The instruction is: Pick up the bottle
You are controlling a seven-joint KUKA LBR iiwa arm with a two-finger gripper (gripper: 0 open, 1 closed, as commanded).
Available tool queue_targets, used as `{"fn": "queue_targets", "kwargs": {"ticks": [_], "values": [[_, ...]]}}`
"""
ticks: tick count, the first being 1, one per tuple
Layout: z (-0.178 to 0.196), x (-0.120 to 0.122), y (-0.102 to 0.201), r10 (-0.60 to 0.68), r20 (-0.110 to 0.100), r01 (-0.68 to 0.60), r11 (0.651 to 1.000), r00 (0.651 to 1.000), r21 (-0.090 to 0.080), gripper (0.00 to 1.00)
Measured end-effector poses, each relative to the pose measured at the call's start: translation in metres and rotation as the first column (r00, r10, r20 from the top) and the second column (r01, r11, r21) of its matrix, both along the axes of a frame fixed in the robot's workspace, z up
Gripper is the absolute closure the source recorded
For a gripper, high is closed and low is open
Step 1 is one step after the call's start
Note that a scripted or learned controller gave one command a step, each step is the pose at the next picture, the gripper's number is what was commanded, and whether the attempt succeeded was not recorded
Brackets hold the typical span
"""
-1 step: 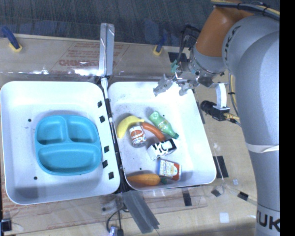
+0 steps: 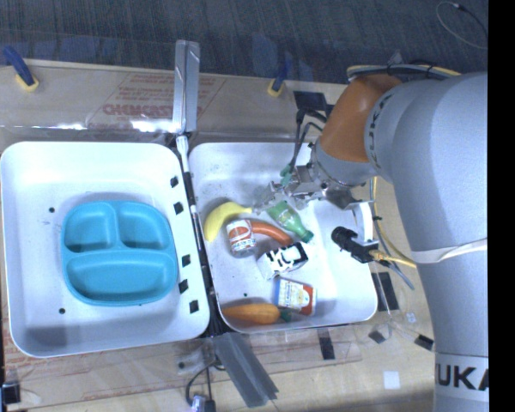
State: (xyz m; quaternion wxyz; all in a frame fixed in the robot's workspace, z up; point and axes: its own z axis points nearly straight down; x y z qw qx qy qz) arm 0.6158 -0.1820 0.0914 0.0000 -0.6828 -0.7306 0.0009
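a: where's the bottle (image 2: 290, 218)?
b: lying in the right bin (image 2: 352, 303), beside the banana (image 2: 220, 216), right under the gripper (image 2: 293, 189)
a: fingers closed?
b: can't tell; it's low, likely positioned for a grab

And there's the big smooth grey cylindrical arm casing (image 2: 438, 187), broad and rounded, matte with a soft sheen along its upper edge. A thin pale seam line curves across it lower down, and below that seam, white capital letters reading "UKA" sit on the casing. Up from the lettering comes the glossy orange band (image 2: 350, 129), dome-shaped, capping the wrist end. Just beyond the band, thin dark cables loop around the small metal two-finger gripper (image 2: 293, 187), a cluttered piece of grey and black hardware. Below the band, a stubby black fitting juts out beside the casing, with pale wires trailing near it.
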Motion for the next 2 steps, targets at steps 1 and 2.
{"fn": "queue_targets", "kwargs": {"ticks": [1, 2], "values": [[0.01, 0.001, 0.001, 0.005, 0.002, -0.005, 1.0, 1.0, -0.001, 1.0], [0.098, 0.039, 0.086, 0.006, 0.002, -0.006, 1.0, 1.0, 0.002, 1.0]]}}
